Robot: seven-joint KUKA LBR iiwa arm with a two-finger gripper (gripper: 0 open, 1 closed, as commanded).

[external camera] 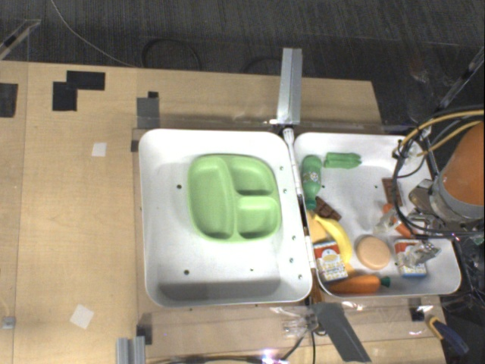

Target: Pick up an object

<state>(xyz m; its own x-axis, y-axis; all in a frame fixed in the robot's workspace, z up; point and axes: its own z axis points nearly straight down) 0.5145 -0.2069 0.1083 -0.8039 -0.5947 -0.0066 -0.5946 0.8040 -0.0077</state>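
The right bin (pixel 364 149) holds several small objects. A green bottle (pixel 311 174) lies along its left wall, with a green block (pixel 342 160) beside it. Further forward are a yellow banana (pixel 336 234), a small printed carton (pixel 330 262), an orange carrot (pixel 353 283) and a round beige piece (pixel 373 252). A small blue and white box (pixel 413 265) sits at the front right. My gripper (pixel 409 230) hangs low over the bin's right side, just right of the beige piece, under the grey wrist and orange band (pixel 464 165). Cables and the wrist hide its tips.
The left bin (pixel 163 271) holds a green divided tray (pixel 231 196). A metal post (pixel 290 89) stands behind the wall between the bins. A dark brown piece (pixel 326 209) lies by the banana. Cables loop around the wrist at the right.
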